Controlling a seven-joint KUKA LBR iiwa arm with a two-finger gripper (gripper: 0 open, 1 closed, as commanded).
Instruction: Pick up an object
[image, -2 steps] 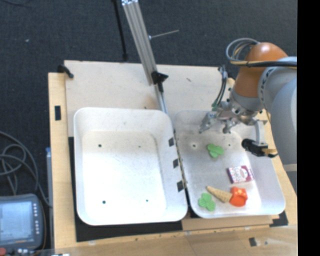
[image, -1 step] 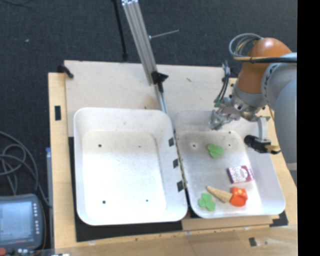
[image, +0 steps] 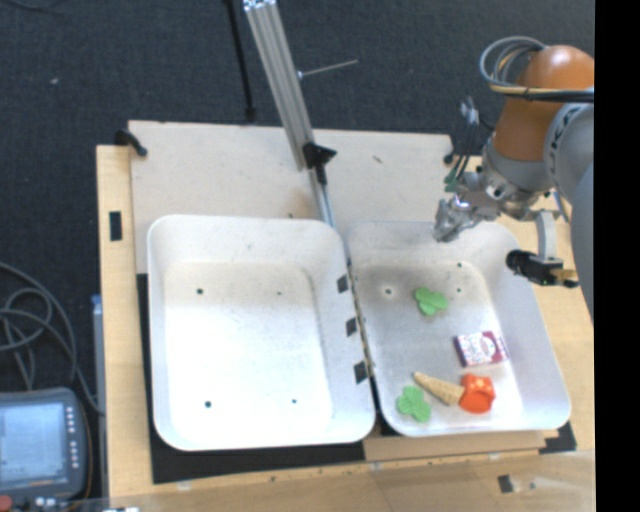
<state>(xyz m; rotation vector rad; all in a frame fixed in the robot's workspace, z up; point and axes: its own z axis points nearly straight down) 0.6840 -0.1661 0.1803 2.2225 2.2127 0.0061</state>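
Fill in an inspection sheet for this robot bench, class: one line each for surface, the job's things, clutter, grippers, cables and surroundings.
Surface: wooden bench bearing a left bin and a right bin, both shallow and white, side by side.
Job's things: all in the right bin: green piece near the middle, purple-and-white box, tan cone, orange-red piece, second green piece at the near edge.
Clutter: nothing seen.
Grippers: gripper hangs over the right bin's far edge, touching none of the pieces.
Cables: loops lie on the floor at left; one loop above the arm's orange band.
Surroundings: dark carpet, slanted metal pole, screen unit lower left.
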